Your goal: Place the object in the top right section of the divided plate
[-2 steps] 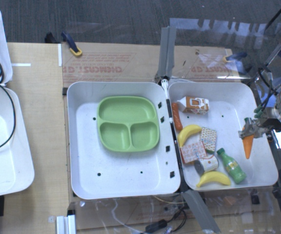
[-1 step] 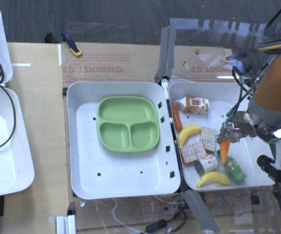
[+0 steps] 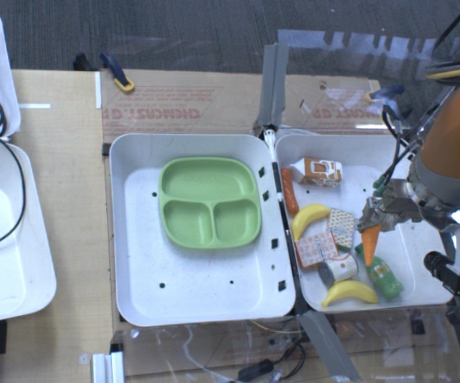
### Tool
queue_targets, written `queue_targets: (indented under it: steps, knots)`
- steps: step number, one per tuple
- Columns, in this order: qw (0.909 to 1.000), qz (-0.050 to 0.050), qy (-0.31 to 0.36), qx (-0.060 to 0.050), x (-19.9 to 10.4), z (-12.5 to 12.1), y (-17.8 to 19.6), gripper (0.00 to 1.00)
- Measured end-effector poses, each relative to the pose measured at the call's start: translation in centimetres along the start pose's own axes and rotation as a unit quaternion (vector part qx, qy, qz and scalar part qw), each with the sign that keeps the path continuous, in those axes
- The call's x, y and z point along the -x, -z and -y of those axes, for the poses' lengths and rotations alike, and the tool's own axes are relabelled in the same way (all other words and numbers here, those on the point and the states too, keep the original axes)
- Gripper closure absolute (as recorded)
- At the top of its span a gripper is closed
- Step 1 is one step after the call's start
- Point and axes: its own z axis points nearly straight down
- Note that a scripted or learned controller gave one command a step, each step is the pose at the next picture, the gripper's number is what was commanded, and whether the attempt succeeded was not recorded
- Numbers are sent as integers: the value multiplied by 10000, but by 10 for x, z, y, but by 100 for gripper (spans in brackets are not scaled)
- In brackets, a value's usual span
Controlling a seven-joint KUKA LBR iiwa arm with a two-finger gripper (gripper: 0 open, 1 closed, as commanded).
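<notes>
The green divided plate (image 3: pixel 210 202) lies in the left bin (image 3: pixel 134 294), with one wide section at the back and two smaller ones at the front. All three sections hold nothing. My gripper (image 3: pixel 374 223) hangs over the right bin (image 3: pixel 422 294), well to the right of the plate. An orange toy carrot (image 3: pixel 370 242) points down from between its fingers, so the gripper looks shut on the carrot's wide end. The carrot's tip is just above a green bottle (image 3: pixel 384 279).
The right bin also holds an orange-and-white carton (image 3: pixel 323 171), a red-orange sausage (image 3: pixel 290 191), two bananas (image 3: pixel 310 218) (image 3: pixel 350 294) and several small patterned packets (image 3: pixel 326 242). A raised divider (image 3: pixel 278 214) separates the bins. A white sink-like tub (image 3: pixel 6 238) stands far left.
</notes>
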Motion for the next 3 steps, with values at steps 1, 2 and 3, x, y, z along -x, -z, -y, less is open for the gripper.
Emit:
queue_targets:
  steps: [1,2,3]
  knots:
    - [9841,0,-1775,29,-63,1,117,100]
    - [9937,4,-1123,32,-123,26,222,100]
    - [9974,6,718,24,-198,32,64,100]
